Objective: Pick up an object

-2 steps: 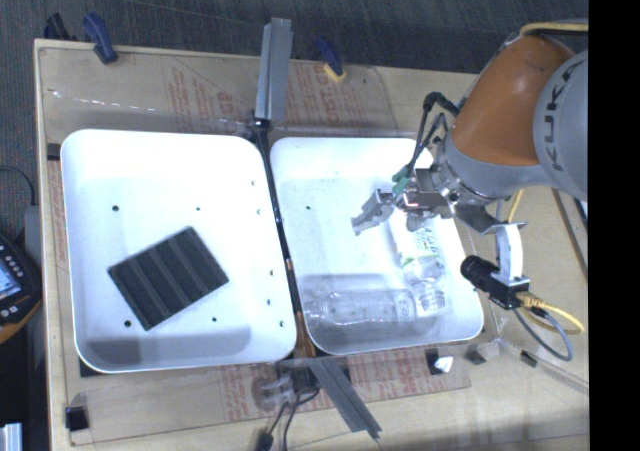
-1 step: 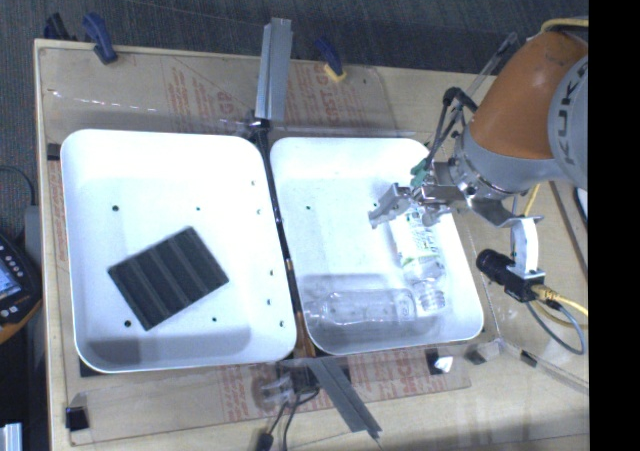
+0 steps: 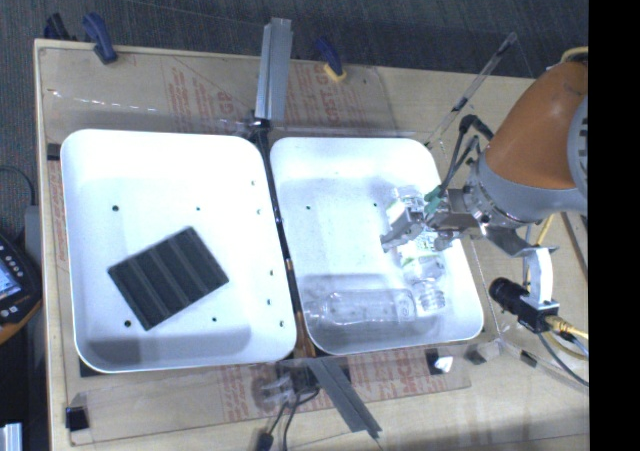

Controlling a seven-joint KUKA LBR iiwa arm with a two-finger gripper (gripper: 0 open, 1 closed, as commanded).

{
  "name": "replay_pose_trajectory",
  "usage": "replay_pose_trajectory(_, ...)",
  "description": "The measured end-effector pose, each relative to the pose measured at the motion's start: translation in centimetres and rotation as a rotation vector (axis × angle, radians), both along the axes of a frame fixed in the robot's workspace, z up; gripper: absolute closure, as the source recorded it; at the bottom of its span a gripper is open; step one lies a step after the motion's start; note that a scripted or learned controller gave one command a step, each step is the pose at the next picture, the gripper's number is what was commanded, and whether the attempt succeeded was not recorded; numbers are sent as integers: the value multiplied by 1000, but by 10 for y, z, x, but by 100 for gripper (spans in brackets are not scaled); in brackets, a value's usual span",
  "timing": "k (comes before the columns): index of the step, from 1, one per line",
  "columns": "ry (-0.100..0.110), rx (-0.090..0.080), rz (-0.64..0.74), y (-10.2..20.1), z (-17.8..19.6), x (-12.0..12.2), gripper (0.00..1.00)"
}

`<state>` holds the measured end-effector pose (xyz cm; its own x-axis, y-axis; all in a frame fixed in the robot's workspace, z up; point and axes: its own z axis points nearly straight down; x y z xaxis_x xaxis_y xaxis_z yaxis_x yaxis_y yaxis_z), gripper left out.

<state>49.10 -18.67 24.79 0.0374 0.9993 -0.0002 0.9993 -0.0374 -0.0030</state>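
Reaching in: from the right, grey arm (image 3: 540, 154) with orange band, over the right bin (image 3: 330, 174).
Gripper (image 3: 418, 231): low over the right side of that bin, among clear plastic; finger state impossible to tell.
Clear bottle (image 3: 362, 307): lay on its side near the front wall of the right bin, long axis left to right, cap end seemingly toward the right.
Smaller clear bottle (image 3: 428, 279): just beside the gripper, direction unclear.
Left bin (image 3: 160, 154): held a dark ribbed block (image 3: 168, 276), long axis slanted, rising to the right.
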Motion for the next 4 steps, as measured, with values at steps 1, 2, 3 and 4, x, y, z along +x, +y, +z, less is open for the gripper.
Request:
replay_pose_trajectory(1, 1, 0, 30, -20, -75, 18, 0)
replay_pose_trajectory(2, 1, 3, 65, -18, -65, 1, 0)
replay_pose_trajectory(3, 0, 0, 67, -19, -82, 43, 0)
replay_pose_trajectory(4, 0, 0, 71, -19, -72, 44, 100)
